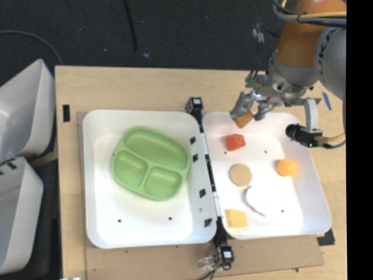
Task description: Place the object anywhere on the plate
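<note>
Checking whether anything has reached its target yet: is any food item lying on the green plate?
No, the green plate sits bare in the left bin, while the red piece lies in the right bin.

Green plate (151, 163), white bins (99, 214), red piece (235, 142), orange ball (287, 167), tan disc (240, 175), yellow wedge (236, 219), brown chunk (243, 119).

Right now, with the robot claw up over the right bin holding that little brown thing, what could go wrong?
The two-finger gripper pinches the small brown block only near its tip, so the block might slip and fall back into the right white bin. The green divided plate sits in the left white bin, past the black-clipped rims between the bins, so a low carry could snag there.
</note>
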Available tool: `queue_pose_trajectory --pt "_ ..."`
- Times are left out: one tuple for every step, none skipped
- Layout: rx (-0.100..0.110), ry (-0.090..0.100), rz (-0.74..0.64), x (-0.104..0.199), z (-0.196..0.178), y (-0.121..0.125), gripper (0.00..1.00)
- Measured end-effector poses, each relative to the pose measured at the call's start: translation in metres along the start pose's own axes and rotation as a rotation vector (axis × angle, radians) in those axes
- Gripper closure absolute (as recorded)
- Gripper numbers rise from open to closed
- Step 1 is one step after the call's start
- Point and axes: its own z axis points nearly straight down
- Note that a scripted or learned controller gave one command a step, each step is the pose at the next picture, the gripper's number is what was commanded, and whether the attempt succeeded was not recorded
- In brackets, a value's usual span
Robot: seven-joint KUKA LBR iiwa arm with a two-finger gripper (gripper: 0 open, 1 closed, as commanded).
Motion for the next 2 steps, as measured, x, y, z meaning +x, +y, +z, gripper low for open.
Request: queue_pose_trajectory --pt "0.000 0.000 0.001 0.053 -0.008 -0.009 1.00" --pt "0.001 0.000 -0.001 0.111 0.003 -0.010 1.00"
